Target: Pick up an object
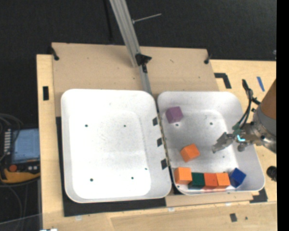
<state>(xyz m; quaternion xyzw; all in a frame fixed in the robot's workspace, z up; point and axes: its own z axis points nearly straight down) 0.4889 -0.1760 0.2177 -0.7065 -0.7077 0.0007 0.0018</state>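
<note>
The claw hangs over the right bin, its fingers spread and nothing between them; an orange cube lies just left of it, a purple cube farther up; along the bin's near wall sit orange, green, two more orange and a blue cube; the left bin adjoins on the worktop.

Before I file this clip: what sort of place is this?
Probably a robot lab test bench: two white bins on a wooden board, small colored blocks, and the arm's end effector over the right bin.
</note>
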